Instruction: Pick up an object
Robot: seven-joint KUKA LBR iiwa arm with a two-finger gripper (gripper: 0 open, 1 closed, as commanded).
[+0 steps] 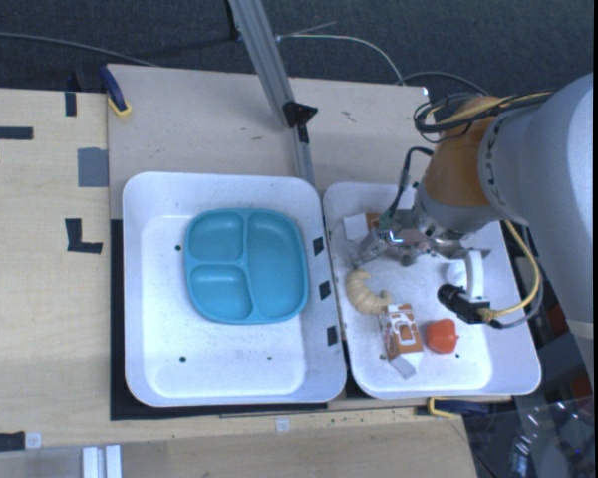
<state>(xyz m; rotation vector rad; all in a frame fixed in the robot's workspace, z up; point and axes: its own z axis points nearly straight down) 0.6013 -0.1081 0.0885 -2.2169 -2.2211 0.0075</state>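
In the right bin (pixel 508 366) lie a pale croissant-shaped piece (pixel 365 291), an orange-and-white carton (pixel 402 331) and a small red-orange tomato-like ball (pixel 441 336). My gripper (pixel 391 247) hangs low over the bin's upper left part, just above the croissant piece and apart from it. A small white block (pixel 355 226) sits at the gripper's left. The grey arm with its orange band (pixel 458 172) reaches in from the right and covers the bin's far side.
The left bin (pixel 149 267) holds a teal divided plate (pixel 247 265). A metal pole (pixel 264 48) slants down to the bins' shared rim. Black cables (pixel 458 108) loop around the wrist. Blue-and-yellow clamp (pixel 114 92) sits at the board's far left corner.
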